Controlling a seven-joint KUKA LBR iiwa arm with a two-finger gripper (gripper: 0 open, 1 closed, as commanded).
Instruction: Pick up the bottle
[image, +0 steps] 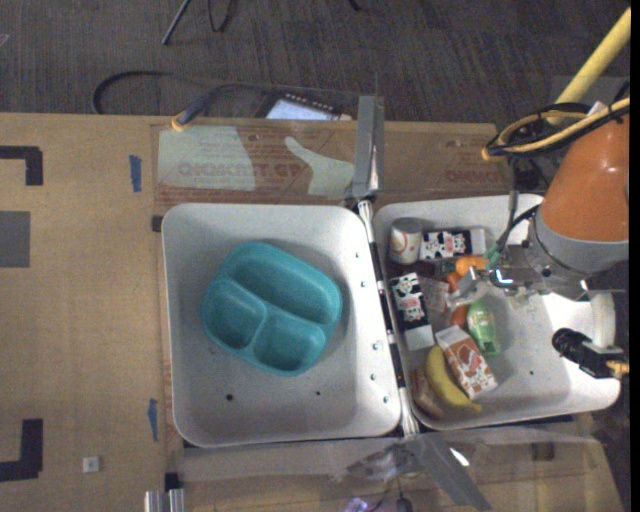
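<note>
The bottle (482, 328) is small and green, lying in the middle of the right bin (545, 385) among other groceries. My gripper (487, 281) hangs just above and slightly behind the bottle, at the end of the grey arm with the orange band (598, 180). Nothing can be seen lifted in it. An orange item (466, 267) lies right beside the gripper, on its left.
Left of the bottle lie two cow-print cartons (444, 244) (408, 298) and a white cup (405, 240). In front of it are a banana (447, 380) and a red and white juice box (467, 362). The left bin (200, 400) holds a teal divided plate (270, 306).
</note>
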